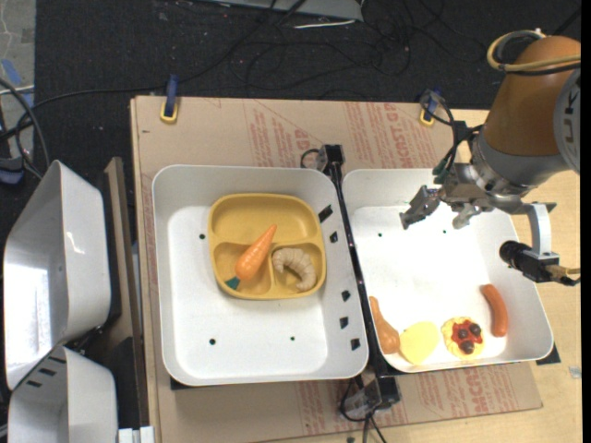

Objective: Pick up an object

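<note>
Right bin (517, 247), near edge: a drumstick (383, 326), a yellow disc (418, 341), a small pizza (463, 335) and a sausage (497, 309); much bare floor behind them. Left bin (185, 247): a yellow plate (226, 220) holding a carrot (256, 252) and a shrimp (297, 266). The gripper (441, 207) hung spread over the right bin's far side, holding nothing.

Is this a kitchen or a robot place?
Probably a robot lab, not a kitchen. A robot arm reaches over two white bins on a cardboard-covered bench, cables trail on the dark floor, and the carrot looks like toy food.
</note>
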Controlling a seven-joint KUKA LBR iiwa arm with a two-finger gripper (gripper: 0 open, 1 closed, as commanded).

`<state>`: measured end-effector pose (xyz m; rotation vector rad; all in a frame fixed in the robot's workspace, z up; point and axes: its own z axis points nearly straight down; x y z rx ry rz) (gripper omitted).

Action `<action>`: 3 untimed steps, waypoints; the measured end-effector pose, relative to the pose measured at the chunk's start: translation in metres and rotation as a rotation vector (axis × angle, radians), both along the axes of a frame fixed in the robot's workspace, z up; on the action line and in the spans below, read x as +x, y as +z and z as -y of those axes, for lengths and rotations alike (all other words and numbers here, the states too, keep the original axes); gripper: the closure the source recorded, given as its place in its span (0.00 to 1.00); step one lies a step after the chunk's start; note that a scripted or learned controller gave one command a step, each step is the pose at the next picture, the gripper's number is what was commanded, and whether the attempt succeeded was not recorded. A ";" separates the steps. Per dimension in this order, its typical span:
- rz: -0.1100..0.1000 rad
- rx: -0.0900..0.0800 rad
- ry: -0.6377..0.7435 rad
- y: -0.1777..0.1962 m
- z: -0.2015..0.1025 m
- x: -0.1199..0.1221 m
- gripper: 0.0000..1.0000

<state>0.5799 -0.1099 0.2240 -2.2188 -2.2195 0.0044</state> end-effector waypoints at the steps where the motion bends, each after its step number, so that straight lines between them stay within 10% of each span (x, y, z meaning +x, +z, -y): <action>1: 0.000 0.000 -0.002 -0.045 0.005 -0.001 0.00; 2: -0.001 0.000 -0.002 -0.092 0.009 -0.009 0.00; 3: 0.004 0.000 -0.003 -0.079 0.009 -0.008 1.00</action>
